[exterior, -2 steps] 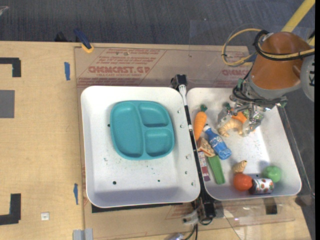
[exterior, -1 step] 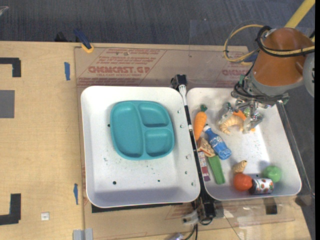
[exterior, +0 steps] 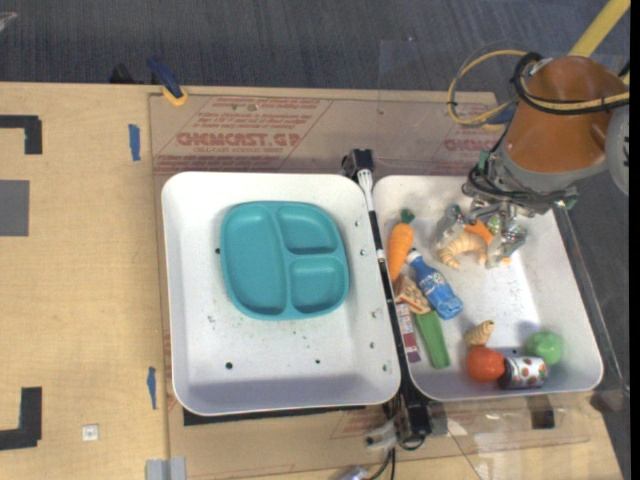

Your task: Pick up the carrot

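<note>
The carrot point(exterior: 400, 248), orange with a green top, lies along the left wall of the right bin point(exterior: 575, 298), its top pointing to the far side. My gripper point(exterior: 487, 232) hangs low over the far part of that bin, well to the right of the carrot. It sits above a tan croissant point(exterior: 455, 250) and a small orange piece point(exterior: 481, 231). The orange wrist band point(exterior: 560, 113) hides the upper part of the gripper.
A teal divided plate point(exterior: 285, 258) lies in the left bin point(exterior: 190, 308). The right bin also holds a blue bottle point(exterior: 436, 288), a green stick point(exterior: 432, 336), a red tomato point(exterior: 484, 365), a can point(exterior: 525, 371), a green ball point(exterior: 546, 347) and a bread piece point(exterior: 480, 330).
</note>
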